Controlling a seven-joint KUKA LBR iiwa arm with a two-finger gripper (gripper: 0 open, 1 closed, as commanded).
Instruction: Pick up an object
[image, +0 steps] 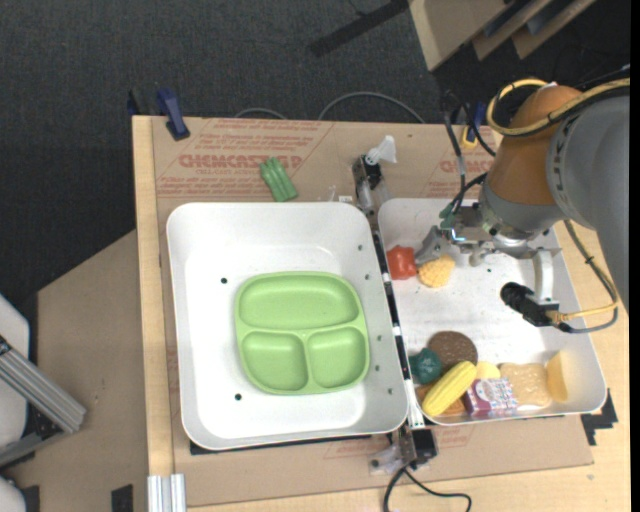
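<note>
Desk (150, 300): tan board carrying two shallow white bins side by side.
Green clip (279, 180): lies on the desk behind the left bin, apart from its rim.
Left bin (200, 240): holds a green divided tray (300, 332) with three compartments, lying flat near the middle.
Divider: the two bins meet along a dark strip, with a small black and white fitting (371, 172) at its far end.
Right bin (585, 385): holds all the loose food toys.
Red piece (402, 263): against the left wall of the right bin, just beside a small yellow lump (435, 273).
Near-end cluster: brown round piece (453, 348), dark green piece (427, 366), yellow corn cob (450, 388), pink-labelled packet (489, 399), tan cracker (525, 384) and yellow wedge (557, 376), packed close together.
Arm (590, 150): reaches in from the right over the far half of the right bin.
Jaws (447, 245): low over the bin, just above the yellow lump; apart or together cannot be told, and nothing is seen clamped between them.
Cables: black and yellow leads loop around the wrist and over the bin's right rim.
</note>
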